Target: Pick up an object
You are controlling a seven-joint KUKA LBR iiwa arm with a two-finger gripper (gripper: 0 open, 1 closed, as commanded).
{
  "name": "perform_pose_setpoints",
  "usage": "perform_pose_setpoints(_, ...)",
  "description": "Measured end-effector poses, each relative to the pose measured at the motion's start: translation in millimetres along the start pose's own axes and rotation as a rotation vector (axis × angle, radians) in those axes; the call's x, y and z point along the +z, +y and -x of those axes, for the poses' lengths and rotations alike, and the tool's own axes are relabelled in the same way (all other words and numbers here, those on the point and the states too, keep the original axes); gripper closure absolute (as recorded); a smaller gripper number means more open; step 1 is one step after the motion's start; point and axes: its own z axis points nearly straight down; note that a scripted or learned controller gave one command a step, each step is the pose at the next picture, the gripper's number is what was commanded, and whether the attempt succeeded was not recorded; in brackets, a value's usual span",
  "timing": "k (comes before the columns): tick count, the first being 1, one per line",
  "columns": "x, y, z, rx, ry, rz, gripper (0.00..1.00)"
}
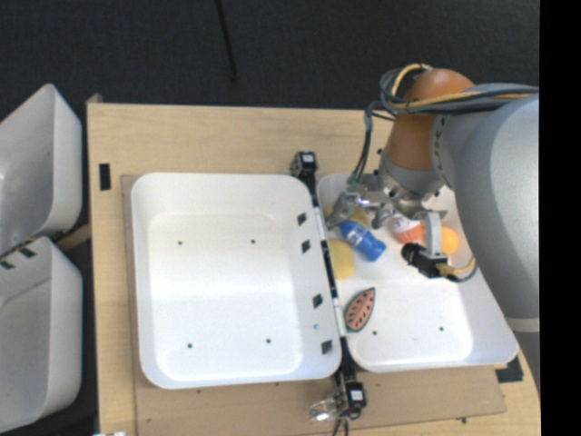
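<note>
A small blue plastic bottle (362, 241) lies tilted in the right-hand shallow white bin (427, 339), near that bin's far left corner. A pale yellow soft object (342, 260) sits just beside the bottle, nearer the camera, and a flat watermelon-slice toy (359, 309) lies nearer still. Orange objects (428, 234) sit to the bottle's right. The gripper (374, 209) hangs just above the bottle; whether it grasps anything cannot be told.
</note>
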Motion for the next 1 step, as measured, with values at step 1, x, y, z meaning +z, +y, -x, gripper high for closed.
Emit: perform_pose_setpoints(1,0.9,36.9,52.4,0.009,0.001,-0.014,0.0)
